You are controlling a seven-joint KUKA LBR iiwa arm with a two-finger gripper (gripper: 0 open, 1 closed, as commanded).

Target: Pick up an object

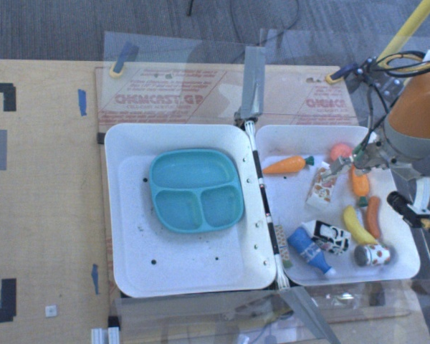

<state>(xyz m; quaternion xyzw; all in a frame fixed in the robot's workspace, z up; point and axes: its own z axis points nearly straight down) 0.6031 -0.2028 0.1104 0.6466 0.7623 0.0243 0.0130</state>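
Note:
The right bin (295, 203) holds several small items. An orange carrot (283, 165) lies at its upper left, with a pinkish-orange ball (340, 151) to its right. A white packet (322, 188) sits mid-bin. Along the right side lie a small orange piece (360, 183), a yellow banana (355, 225) and a reddish sausage (373, 216). A blue bottle (308, 248), a black-and-white toy (332, 236) and a small can (373, 254) lie near the front. My gripper (346, 165) hangs low over the bin's upper right, between the ball, the packet and the small orange piece.
The left bin (179, 267) carries a teal divided plate (197, 190). A raised rim (261, 192) separates the two bins. The arm's orange band (416, 106) and cables (376, 70) fill the space at the right bin's far corner.

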